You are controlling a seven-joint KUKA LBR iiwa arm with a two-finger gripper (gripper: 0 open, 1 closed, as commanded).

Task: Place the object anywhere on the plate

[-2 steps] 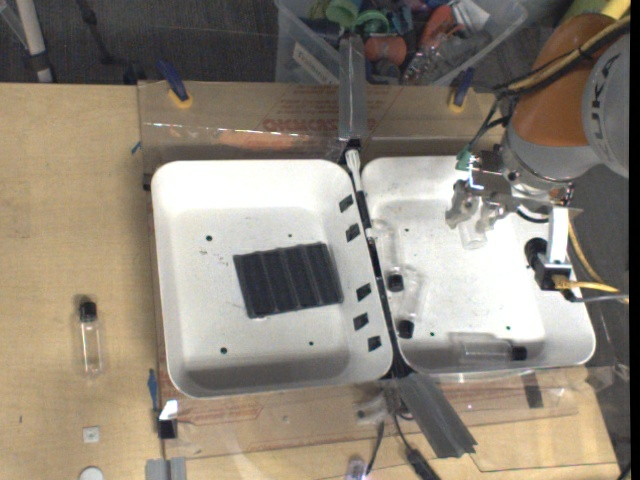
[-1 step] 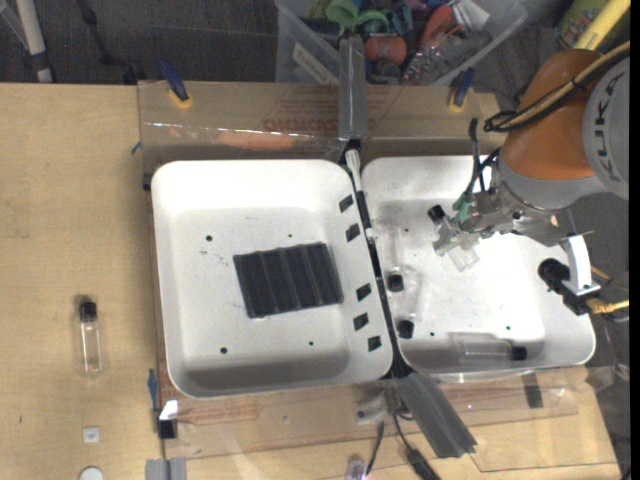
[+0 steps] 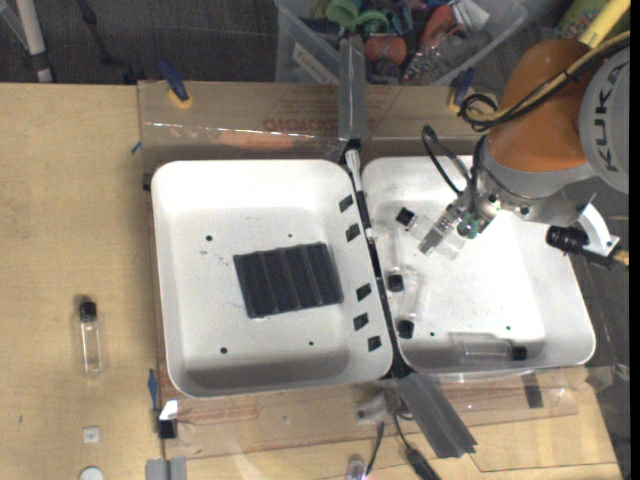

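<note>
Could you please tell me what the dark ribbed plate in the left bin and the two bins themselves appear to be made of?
The plate looks like matte black rubber or plastic: dark, without glare, with parallel ridges along it. Which of the two it is, the view leaves open. The left bin and right bin look like smooth white moulded plastic, judging by their rounded corners and soft sheen.

**Wooden bench with two white bins**

A light wooden bench point(image 3: 60, 188) carries two shallow white plastic bins side by side, the left bin point(image 3: 180, 198) and the right bin point(image 3: 560, 318), touching along their inner rims. A small clear vial with a black cap point(image 3: 90, 336) lies on the bare wood, well left of the bins.
</note>
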